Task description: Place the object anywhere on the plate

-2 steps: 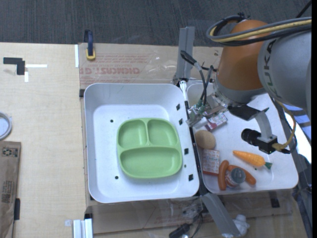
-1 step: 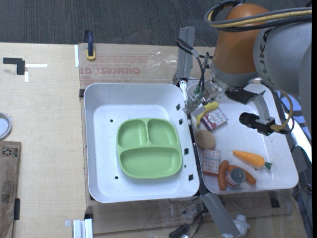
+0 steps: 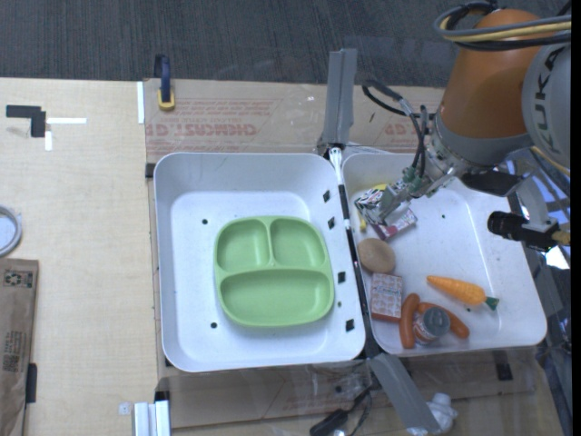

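Note:
A green plate point(image 3: 272, 284) with three compartments lies in the middle of the left bin point(image 3: 169, 271), with nothing on it. My gripper point(image 3: 397, 199) is down in the far left corner of the right bin point(image 3: 513, 275), right at a small silver and pink packet point(image 3: 374, 209) that lies against the bin's wall. The gripper's tip overlaps the packet's right end, so the contact itself is hidden. The grey arm with its orange band point(image 3: 490, 71) rises behind the gripper to the upper right.
The right bin also holds a brown potato-like lump point(image 3: 376, 255), a red and white box point(image 3: 386, 296), an orange carrot point(image 3: 457, 290), a red sausage point(image 3: 408, 322) and a small grey round item point(image 3: 436, 321). A grey post point(image 3: 340, 94) stands behind the divider between the bins.

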You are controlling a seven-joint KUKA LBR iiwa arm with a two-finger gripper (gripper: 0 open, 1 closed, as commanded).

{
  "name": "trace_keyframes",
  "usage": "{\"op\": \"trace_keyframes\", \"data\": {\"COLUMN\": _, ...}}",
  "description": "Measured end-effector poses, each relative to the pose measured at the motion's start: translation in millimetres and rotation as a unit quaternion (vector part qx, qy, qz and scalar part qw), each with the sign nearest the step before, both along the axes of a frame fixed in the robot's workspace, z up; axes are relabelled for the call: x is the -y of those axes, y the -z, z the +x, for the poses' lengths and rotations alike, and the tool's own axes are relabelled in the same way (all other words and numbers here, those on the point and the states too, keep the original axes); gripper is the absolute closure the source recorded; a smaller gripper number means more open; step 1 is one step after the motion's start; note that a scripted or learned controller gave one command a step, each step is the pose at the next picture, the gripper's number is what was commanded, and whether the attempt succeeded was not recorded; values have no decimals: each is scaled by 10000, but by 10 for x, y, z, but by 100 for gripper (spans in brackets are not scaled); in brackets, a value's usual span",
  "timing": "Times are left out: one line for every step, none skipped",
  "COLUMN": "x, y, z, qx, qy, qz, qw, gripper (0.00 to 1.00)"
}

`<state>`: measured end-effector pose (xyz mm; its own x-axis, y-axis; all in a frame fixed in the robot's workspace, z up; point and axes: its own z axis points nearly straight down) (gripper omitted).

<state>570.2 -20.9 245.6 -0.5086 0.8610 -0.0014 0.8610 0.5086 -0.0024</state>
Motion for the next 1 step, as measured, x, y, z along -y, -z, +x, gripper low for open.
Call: {"op": "trace_keyframes", "data": {"x": -795, "y": -31, "z": -160, "qx": -11, "qy": 76, "qz": 2, "qw": 10000, "gripper": 100}}
